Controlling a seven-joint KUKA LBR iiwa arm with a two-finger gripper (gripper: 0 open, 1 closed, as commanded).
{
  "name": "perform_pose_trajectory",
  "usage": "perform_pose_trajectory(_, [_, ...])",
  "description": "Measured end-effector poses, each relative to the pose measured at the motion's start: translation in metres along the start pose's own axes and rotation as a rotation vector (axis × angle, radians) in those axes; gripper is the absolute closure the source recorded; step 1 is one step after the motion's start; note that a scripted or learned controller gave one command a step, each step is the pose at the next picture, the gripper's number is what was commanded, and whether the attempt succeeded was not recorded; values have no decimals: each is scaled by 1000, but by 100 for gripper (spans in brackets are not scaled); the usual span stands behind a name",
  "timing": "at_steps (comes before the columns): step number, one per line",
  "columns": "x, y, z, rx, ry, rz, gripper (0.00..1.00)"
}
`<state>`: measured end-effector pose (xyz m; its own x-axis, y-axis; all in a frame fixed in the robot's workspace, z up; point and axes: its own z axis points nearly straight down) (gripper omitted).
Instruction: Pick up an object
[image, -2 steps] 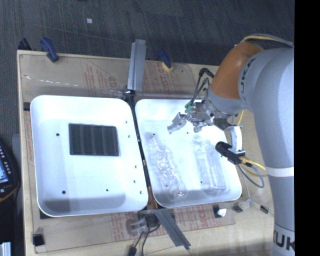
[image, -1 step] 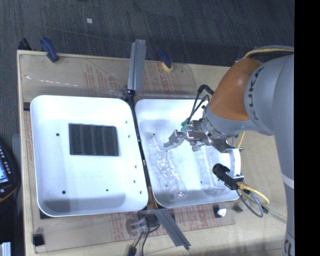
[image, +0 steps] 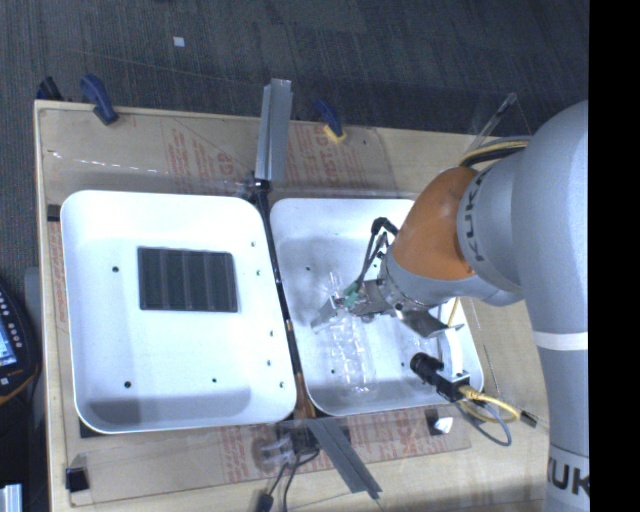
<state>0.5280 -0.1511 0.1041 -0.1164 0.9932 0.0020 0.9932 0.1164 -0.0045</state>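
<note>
1. Right, two white bins sat edge to edge on the bench (image: 150, 150), the left bin (image: 90, 230) and the right bin (image: 300, 230), with a grey metal bar (image: 272, 130) standing at the far end of the seam between them.
2. Blue clamps (image: 98, 98) gripped the bench's far edge.
3. A dark ribbed rectangle (image: 188, 280) lay flat near the middle of the left bin, well apart from the action.
4. Over in the right bin, a clear plastic object (image: 348, 350) lay near the middle. It was hard to read against the white floor, perhaps a crumpled wrapper or bottle.
5. The arm (image: 500, 230) reached in from the right, its orange band (image: 435, 235) over the right bin's far side, its bulk covering that bin's right wall.
6. The gripper (image: 345, 300) hung low at the far end of the clear plastic object, on it or just above. Contact could not be settled.
7. Open or closed? That could not be told from this angle.
</note>
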Motion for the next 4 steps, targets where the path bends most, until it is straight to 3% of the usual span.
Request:
perform_pose_trajectory(1, [-31,78,12,-2,-1,36,0])
perform_pose_trajectory(2, [-7,49,-38,-1,1,144,0])
perform_pose_trajectory(3, [-29,127,-1,-2,-2,27,0])
perform_pose_trajectory(4, [-56,86,-39,-1,0,111,0])
